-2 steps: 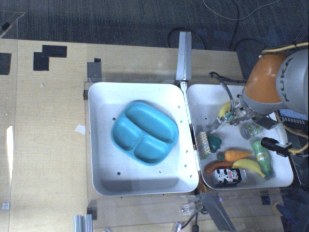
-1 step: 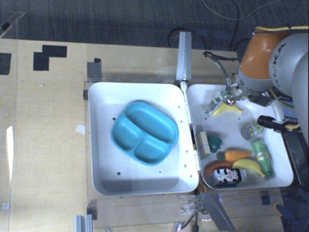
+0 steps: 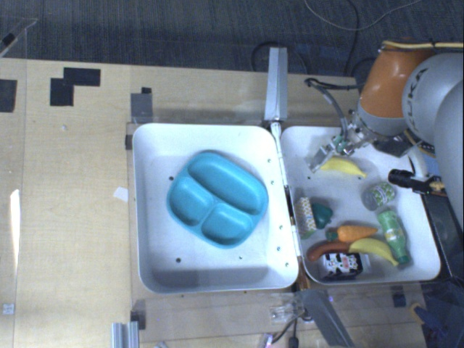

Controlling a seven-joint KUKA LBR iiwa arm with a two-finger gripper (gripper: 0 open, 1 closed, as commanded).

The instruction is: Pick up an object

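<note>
Banana (image 3: 342, 167) lying just below-left of end effector (image 3: 335, 148), long axis roughly left-right across right bin (image 3: 433, 261); nothing gripped, finger spread impossible to tell.

The desk (image 3: 65, 194) was light wood with a few black patches near its far left. Two shallow white bins sat right on it, touching: left bin (image 3: 145, 216) and right bin (image 3: 428, 263).
</note>
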